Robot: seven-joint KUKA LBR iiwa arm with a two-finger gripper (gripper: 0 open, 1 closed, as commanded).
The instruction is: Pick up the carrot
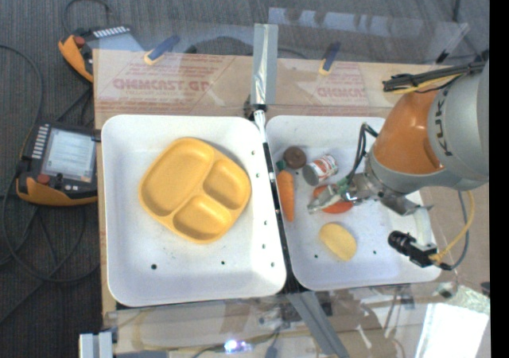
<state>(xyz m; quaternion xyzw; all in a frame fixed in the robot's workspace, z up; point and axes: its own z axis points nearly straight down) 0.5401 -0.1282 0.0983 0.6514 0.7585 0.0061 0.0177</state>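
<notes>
**Reaching Over the Right Bin**

Reaching in from the right, my arm [433,138] hangs over the right bin [374,269], my tool [324,204] low above a red item [340,207]; I cannot tell whether it is apart or together. Beside it, the left bin [127,269] carries a yellow divided tray [195,189]. The carrot [285,194] lies along the right bin's left wall, apart from my tool. Nearby sit a yellow piece [339,241], a small can [322,168] and a brown round item [295,157].

You had a yellow sectioned tray [196,189] in the left bin [127,269]; the right bin [374,269] held a small can [321,167], a brown disc [295,157] and a yellow potato-like piece [339,241].
</notes>
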